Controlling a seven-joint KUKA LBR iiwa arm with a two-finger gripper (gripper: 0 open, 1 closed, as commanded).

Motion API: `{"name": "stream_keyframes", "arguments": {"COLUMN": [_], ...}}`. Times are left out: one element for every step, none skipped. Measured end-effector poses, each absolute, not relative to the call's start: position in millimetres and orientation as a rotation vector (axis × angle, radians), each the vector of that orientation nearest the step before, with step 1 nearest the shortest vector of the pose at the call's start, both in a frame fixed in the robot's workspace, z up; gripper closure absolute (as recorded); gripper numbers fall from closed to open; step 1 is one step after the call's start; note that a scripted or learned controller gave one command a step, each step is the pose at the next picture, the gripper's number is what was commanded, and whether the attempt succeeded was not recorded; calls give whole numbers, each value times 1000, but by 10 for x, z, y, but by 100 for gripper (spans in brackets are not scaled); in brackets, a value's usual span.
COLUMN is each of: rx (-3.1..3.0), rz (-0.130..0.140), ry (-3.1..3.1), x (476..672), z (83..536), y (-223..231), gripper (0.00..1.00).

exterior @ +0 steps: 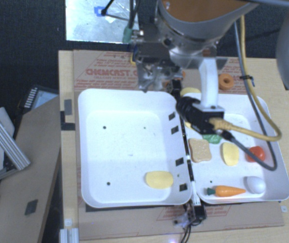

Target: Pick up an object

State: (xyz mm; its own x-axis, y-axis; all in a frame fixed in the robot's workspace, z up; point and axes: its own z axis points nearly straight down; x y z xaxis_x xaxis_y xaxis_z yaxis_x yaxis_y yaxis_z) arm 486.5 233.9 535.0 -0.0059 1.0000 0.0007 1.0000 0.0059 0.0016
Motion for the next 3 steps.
{"name": "stream_keyframes", "arguments": {"rx": [2214, 2214, 2214], "rz": [2, 2, 2], "ry": [2228, 2228, 2228], "x": [4865, 4865, 4865], "z": [5350, 5350, 5350], "y": [2339, 2339, 2339], "gripper": [100, 100, 100]}}
